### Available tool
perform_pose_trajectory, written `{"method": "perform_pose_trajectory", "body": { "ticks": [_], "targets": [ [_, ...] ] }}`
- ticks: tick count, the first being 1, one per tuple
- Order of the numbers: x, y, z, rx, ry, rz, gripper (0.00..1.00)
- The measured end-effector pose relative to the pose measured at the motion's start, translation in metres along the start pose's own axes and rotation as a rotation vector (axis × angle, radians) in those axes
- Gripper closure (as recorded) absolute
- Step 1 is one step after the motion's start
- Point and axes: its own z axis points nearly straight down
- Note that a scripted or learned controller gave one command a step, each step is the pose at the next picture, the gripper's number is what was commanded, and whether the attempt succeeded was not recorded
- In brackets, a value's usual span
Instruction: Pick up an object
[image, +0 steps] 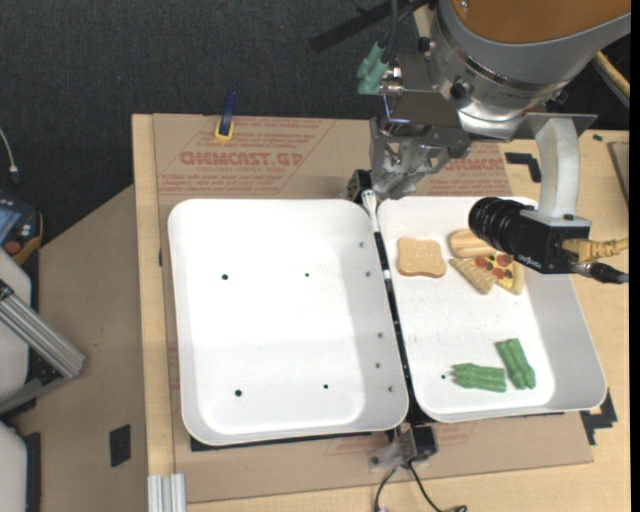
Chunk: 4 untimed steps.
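The right bin holds a slice of toast, a bread roll and a pizza slice toward its far side. Two green vegetable pieces lie near its front edge. My gripper hangs over the far end of the seam between the two bins, just behind and to the left of the toast. Nothing shows in its grasp.
The left bin sits beside the right one on a cardboard sheet. A black cylindrical device on a white bracket juts over the right bin's far side, partly covering the roll and pizza. A small yellow-blue clip lies at the back left.
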Motion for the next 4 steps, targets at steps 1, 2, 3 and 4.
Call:
{"method": "perform_pose_trajectory", "body": {
  "ticks": [1, 2, 3, 4],
  "targets": [
    [0.067, -0.002, 0.01, 0.002, 0.001, -0.014, 1.0],
    [0.003, 0.021, 0.117, 0.01, -0.004, 0.001, 1.0],
    [-0.005, -0.002, 0.217, 0.012, -0.003, -0.005, 1.0],
    [-0.004, 0.0, 0.21, -0.002, 0.002, -0.006, 0.0]
  ]
}}
